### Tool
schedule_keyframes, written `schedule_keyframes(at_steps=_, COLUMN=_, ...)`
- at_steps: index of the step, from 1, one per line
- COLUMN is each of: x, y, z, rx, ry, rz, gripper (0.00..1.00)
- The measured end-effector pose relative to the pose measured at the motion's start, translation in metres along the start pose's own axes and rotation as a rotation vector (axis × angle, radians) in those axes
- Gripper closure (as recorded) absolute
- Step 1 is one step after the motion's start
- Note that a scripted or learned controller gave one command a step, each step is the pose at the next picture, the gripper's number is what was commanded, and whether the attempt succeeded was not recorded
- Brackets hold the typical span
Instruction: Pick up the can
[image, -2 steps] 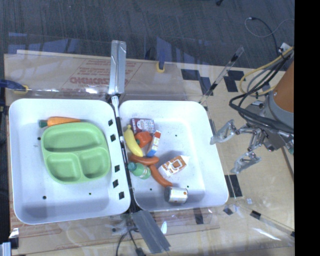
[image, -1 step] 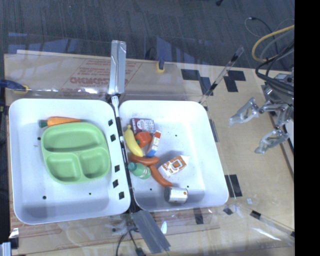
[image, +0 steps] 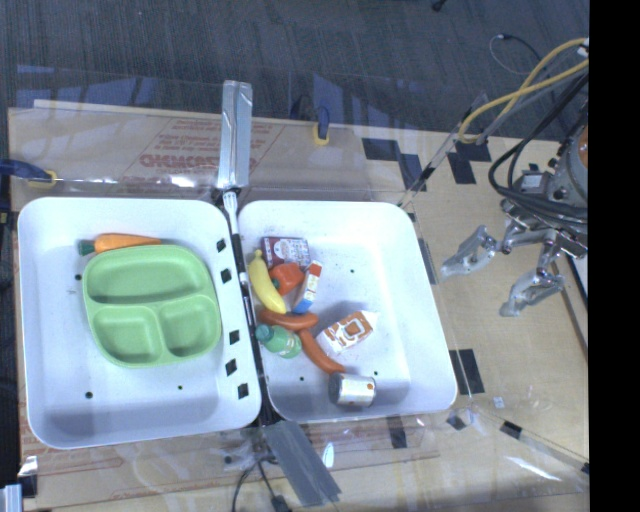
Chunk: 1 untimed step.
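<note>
The can (image: 354, 390) is small and silver, lying on its side near the front edge of the right bin (image: 400, 240). My gripper (image: 500, 272) hangs over the bare bench to the right of that bin, well away from the can and farther back. Its two grey fingers (image: 470, 253) are spread apart with nothing between them.
Crowding the right bin's left half are a banana (image: 264, 283), a dark red box (image: 284, 249), a small orange-and-white carton (image: 350, 331), a sausage (image: 290, 320) and a green bottle (image: 280, 341). The left bin (image: 50, 400) holds a green divided plate (image: 150, 303) and a carrot (image: 125, 242).
</note>
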<state>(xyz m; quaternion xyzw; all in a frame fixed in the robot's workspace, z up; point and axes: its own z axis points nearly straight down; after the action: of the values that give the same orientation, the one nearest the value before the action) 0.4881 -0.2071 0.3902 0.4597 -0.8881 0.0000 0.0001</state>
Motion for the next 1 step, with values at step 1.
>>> schedule_keyframes(at_steps=1, x=0.0002, y=0.0000, z=0.0000, rx=0.000, ry=0.000, rz=0.000, gripper=0.00)
